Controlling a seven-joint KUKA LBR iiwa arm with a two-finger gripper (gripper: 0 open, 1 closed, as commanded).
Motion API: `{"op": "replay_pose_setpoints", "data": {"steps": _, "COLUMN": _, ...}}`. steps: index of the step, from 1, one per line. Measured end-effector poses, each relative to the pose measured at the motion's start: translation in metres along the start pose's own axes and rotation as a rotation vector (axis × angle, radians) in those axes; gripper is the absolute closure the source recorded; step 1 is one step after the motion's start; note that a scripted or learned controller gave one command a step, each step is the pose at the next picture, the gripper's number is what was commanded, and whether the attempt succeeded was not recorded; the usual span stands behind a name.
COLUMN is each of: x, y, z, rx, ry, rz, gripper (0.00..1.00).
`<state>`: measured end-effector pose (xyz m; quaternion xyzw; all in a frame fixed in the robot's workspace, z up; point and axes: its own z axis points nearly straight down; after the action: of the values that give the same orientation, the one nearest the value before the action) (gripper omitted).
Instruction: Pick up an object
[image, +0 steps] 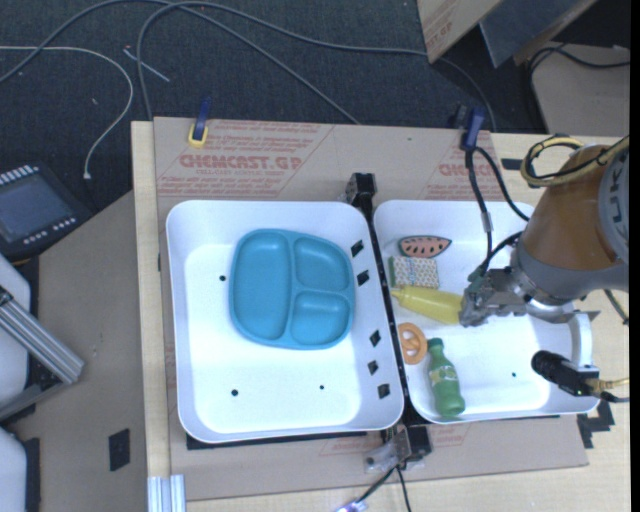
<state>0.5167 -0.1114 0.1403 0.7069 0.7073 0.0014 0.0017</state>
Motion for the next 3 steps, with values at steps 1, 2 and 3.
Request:
{"op": "replay_pose_setpoints", "data": {"steps": 1, "x": -0.003, "y": -0.006, "z": -0.06, "rx": -0.002, "ry": -0.001, "rz": 0.0, "gripper": 1.0}}
{"op": "replay_pose_setpoints", "data": {"steps": 2, "x": -0.003, "y": -0.005, "z": -0.066, "rx": 0.002, "ry": 0.001, "rz": 0.0, "gripper": 1.0}}
{"op": "replay_pose_setpoints", "data": {"steps": 3, "x": 0.041, "y": 0.001, "z": -0.074, "rx": 0.002, "ry": 0.002, "rz": -0.005, "gripper": 1.0}}
